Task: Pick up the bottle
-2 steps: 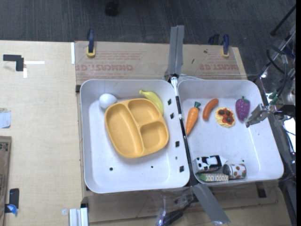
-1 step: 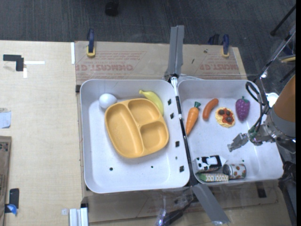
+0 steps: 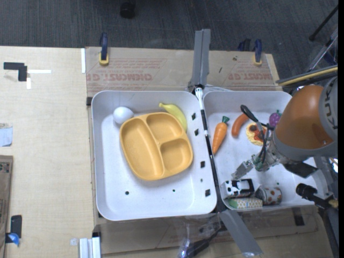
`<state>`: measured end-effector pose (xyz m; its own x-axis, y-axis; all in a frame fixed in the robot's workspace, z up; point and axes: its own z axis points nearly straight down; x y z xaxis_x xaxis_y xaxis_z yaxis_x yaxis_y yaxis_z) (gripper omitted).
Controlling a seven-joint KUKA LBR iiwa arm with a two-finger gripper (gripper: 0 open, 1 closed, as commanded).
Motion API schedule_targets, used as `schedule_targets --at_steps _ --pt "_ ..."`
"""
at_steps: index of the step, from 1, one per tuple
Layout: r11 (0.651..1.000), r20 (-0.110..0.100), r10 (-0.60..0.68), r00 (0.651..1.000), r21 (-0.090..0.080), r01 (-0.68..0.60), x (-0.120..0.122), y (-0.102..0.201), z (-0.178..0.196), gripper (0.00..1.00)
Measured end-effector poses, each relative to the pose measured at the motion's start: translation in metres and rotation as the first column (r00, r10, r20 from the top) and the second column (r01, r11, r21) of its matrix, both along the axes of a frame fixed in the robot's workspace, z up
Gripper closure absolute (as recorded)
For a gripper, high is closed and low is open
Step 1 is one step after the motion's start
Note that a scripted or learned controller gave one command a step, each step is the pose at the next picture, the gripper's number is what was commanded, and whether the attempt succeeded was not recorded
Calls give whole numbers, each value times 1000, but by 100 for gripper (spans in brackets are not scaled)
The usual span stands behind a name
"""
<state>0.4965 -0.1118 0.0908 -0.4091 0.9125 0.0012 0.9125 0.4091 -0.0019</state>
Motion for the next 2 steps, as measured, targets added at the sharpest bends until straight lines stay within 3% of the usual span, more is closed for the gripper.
schedule_targets --at_steps 1,2 --pt "989 2 146 989 -1 -146 22 11 0 0" --pt "989 2 146 989 -1 -146 22 11 0 0"
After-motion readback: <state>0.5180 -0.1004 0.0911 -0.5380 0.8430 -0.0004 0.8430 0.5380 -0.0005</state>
